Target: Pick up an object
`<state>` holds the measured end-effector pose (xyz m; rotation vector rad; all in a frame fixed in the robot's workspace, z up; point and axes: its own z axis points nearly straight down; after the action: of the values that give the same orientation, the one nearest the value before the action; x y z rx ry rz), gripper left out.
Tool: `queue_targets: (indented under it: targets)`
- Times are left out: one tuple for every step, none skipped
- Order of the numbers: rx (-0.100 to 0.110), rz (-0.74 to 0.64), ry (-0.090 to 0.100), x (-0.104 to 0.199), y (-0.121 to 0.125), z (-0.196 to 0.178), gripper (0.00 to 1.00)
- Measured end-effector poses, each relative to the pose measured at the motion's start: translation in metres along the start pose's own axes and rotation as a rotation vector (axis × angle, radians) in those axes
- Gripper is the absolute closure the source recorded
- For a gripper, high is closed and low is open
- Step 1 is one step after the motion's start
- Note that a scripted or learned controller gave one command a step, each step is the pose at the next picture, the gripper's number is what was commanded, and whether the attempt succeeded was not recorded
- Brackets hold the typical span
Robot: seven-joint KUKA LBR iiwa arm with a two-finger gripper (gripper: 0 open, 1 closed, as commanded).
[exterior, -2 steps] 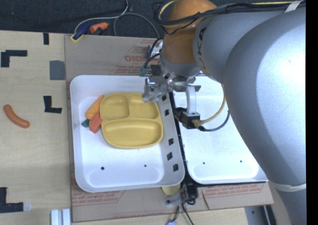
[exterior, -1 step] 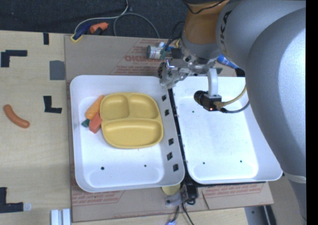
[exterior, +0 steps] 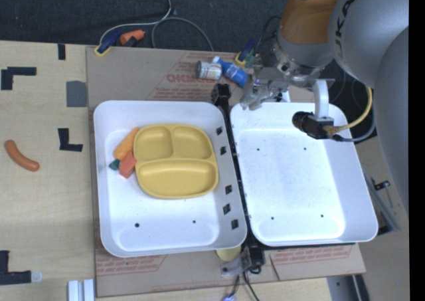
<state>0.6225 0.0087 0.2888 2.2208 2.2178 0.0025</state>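
Observation:
A yellow divided plate [exterior: 175, 160] lies in the left bin [exterior: 159, 230]. Tucked against the plate's left edge are an orange carrot-shaped piece [exterior: 124, 143], a small green piece [exterior: 115, 163] and a red-orange piece [exterior: 126, 169]. My gripper [exterior: 261, 92] hangs over the far left corner of the right bin [exterior: 299, 180], below the orange band of the arm [exterior: 312, 14]. Nothing shows held under it.
An orange sausage-shaped toy [exterior: 22, 155] lies on the bench far left of the bins. A blue and white clamp [exterior: 220, 69] and an orange-handled clamp [exterior: 119, 39] sit behind the bins. A black divider [exterior: 229, 160] runs between the bins.

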Motion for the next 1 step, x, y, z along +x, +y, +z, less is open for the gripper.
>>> queue_targets:
  targets:
    - [0.006, -0.005, 0.000, 0.0509, 0.0127, 0.0655, 1.00]
